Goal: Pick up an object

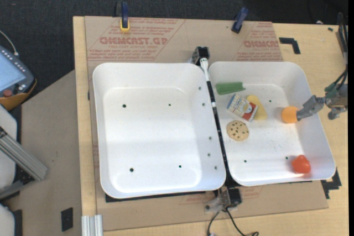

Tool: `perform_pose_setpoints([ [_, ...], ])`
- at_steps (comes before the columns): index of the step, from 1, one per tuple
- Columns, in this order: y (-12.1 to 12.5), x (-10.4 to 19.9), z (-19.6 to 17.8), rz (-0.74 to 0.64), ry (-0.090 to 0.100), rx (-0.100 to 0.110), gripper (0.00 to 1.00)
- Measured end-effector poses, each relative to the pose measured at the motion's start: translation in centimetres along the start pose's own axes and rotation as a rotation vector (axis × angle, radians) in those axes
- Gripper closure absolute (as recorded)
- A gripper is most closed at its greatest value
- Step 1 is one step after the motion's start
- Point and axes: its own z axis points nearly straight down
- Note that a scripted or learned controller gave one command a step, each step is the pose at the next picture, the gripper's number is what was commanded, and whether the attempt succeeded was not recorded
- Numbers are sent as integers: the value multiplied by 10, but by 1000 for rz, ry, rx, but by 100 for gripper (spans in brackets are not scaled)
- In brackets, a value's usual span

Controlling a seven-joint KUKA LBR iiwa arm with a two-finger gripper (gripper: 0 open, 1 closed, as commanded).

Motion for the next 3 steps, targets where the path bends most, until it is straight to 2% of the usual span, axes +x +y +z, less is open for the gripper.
perform_pose_setpoints([
  [1,6,-15,-186,-1,-10,-21,0],
  [2,-23,100,-285,-13,0,-16,0],
  [3,-21,93,-289,-1,-2,-7,100],
])
